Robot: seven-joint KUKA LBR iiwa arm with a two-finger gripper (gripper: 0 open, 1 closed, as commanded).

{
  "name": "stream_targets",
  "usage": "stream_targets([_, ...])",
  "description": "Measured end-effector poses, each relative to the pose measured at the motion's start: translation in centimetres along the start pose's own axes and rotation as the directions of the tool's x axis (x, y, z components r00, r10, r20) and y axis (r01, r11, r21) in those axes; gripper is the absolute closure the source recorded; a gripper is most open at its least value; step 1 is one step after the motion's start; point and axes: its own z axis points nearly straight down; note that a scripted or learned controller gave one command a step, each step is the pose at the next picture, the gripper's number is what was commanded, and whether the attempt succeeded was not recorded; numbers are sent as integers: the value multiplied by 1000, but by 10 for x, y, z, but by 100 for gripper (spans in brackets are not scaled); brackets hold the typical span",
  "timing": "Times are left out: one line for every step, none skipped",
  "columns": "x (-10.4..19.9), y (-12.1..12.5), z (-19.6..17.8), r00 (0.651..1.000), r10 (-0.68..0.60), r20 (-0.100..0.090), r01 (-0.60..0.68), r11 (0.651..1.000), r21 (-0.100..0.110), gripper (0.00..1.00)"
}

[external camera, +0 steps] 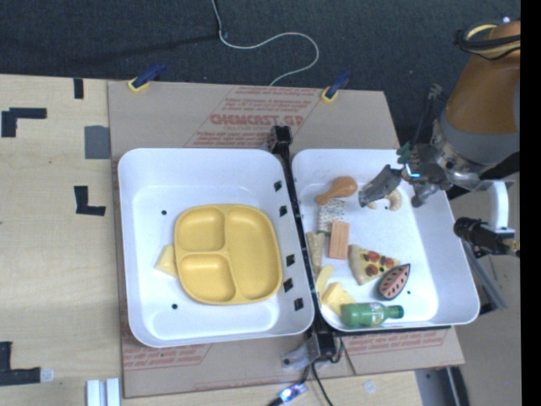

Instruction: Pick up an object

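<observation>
My gripper [396,191] hangs over the back of the right bin [448,252], open, its two dark fingers spread wide. A small pale curved piece [393,201] lies just under the gap between them; nothing is held. To its left lies a brown drumstick [336,189]. Further forward in the same bin are a striped cracker [328,216], an orange-brown block [339,239], a pizza slice [368,263], a red oval piece [394,281], a yellow cheese wedge [336,296] and a green bottle [370,313] on its side.
The left bin [139,184] holds a yellow divided plate [228,254] with a yellow wedge [164,261] poking out at its left. A black divider [292,218] separates the bins. The arm's orange band [482,83] fills the upper right.
</observation>
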Motion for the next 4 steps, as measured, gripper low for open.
stream_targets([0, 2, -7, 1000, -3, 1, 3, 1000, -13, 0])
stream_targets([-2, -6, 41, 1000, -2, 2, 2, 1000, -9, 0])
stream_targets([0, -6, 84, 1000, -3, 1, 3, 1000, -10, 0])
stream_targets([-9, -9, 134, 1000, -2, 1, 2, 1000, -8, 0])
